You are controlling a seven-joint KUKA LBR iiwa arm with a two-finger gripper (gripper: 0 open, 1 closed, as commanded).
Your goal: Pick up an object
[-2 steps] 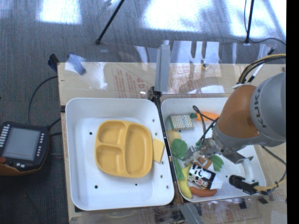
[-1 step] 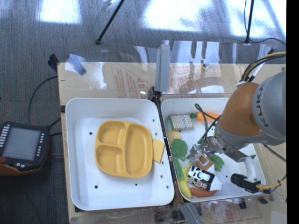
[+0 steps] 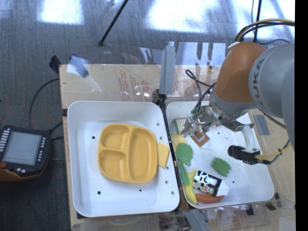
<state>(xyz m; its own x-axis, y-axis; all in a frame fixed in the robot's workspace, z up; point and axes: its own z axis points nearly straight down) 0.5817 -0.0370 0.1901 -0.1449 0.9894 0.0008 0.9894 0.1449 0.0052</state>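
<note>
Broccoli (image 3: 184, 153) in right bin (image 3: 262, 184) near divider, banana (image 3: 187, 183), milk carton (image 3: 208, 183), green pod (image 3: 221, 166) nearby, gripper (image 3: 195, 128) above bin's upper left, finger state unclear, yellow tray (image 3: 127, 153) in left bin (image 3: 82, 129)

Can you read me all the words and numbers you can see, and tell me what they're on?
"KUKA", running sideways on the grey robot arm.
Marks on the black-and-white carton: too blurred to read.
Handheld screen on the floor: too small to read.
</note>
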